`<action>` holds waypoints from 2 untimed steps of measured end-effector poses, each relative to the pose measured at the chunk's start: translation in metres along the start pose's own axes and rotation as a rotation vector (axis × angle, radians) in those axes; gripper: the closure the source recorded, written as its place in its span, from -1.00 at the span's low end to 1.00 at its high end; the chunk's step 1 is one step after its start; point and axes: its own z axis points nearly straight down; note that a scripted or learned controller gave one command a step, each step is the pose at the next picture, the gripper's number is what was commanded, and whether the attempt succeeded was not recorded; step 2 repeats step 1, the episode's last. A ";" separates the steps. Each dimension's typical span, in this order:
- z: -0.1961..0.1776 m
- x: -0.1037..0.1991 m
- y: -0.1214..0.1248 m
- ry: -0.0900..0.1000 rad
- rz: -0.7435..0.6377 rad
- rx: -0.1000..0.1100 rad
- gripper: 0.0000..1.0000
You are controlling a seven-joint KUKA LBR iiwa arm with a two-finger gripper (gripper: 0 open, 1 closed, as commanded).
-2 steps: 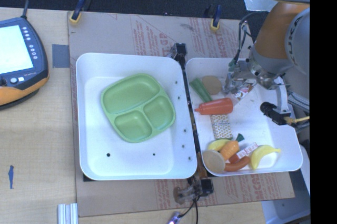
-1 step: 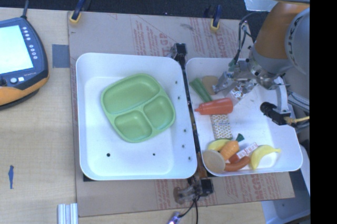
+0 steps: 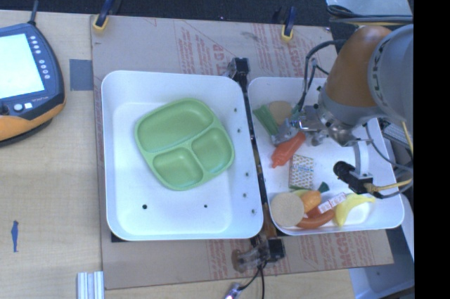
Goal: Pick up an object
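Desk (image 3: 49, 178) of pale wood carries a brown cardboard sheet (image 3: 176, 44), held at its far edge by two clamps, and on that sheet sit two shallow white bins side by side. Largest of the contents is the left bin (image 3: 119, 150), which holds a green divided plate (image 3: 184, 143), lying flat and turned at a slant, with its three compartments facing up. At the desk's left edge lies a handheld control pendant (image 3: 24, 79) with a lit screen.

Right bin (image 3: 383, 217) holds the clutter. The grey arm (image 3: 365, 79) with its orange band reaches over the bin's far right part, and the gripper (image 3: 299, 126) hangs low at the bin's far left area; whether its fingers are open or shut cannot be told from this view, and nothing is clearly seen between them.

An orange carrot-like toy (image 3: 287, 149) lies just below and slightly left of the gripper, very near it or touching; contact cannot be confirmed. Its long axis runs diagonally, from the upper right near the gripper down to the lower left, toward the wall between the bins. A green piece (image 3: 267, 119) lies just left of the gripper, also slanted. Nearer the camera are a small patterned packet (image 3: 301, 169), a round tan piece (image 3: 287, 208), a red-orange piece (image 3: 316, 219) and a yellow piece (image 3: 355, 206), crowded along the near wall.
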 end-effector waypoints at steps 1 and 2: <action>-0.010 -0.001 0.000 -0.001 -0.003 0.003 1.00; -0.010 -0.001 0.000 -0.001 -0.003 0.003 1.00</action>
